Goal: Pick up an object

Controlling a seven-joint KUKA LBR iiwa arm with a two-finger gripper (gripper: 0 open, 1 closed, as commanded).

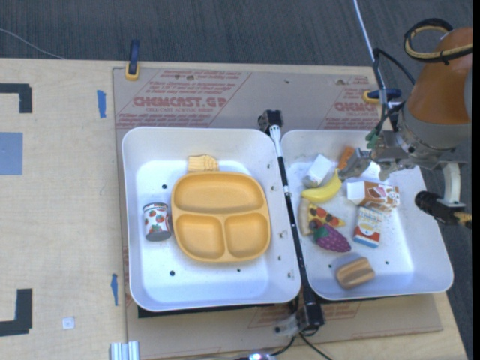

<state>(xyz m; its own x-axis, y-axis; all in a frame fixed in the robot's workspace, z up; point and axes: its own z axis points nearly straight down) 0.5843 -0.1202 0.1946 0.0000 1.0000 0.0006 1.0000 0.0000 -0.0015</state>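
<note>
Several small toy foods in right bin (431, 272); banana (322, 193) at gripper's (365, 160) 8 o'clock looks light, smooth, rigid; grasp mid-curve. Finger state: cannot tell.

Even, bright overhead light; the white bins (142, 201) glare slightly. Soft shadows fall toward six o'clock. Focus is mildly soft throughout, with fine detail smeared.

Yellow divided tray (220, 216) and small can (157, 221) in left bin (142, 150); banana (322, 193) in right bin (427, 257)
</note>
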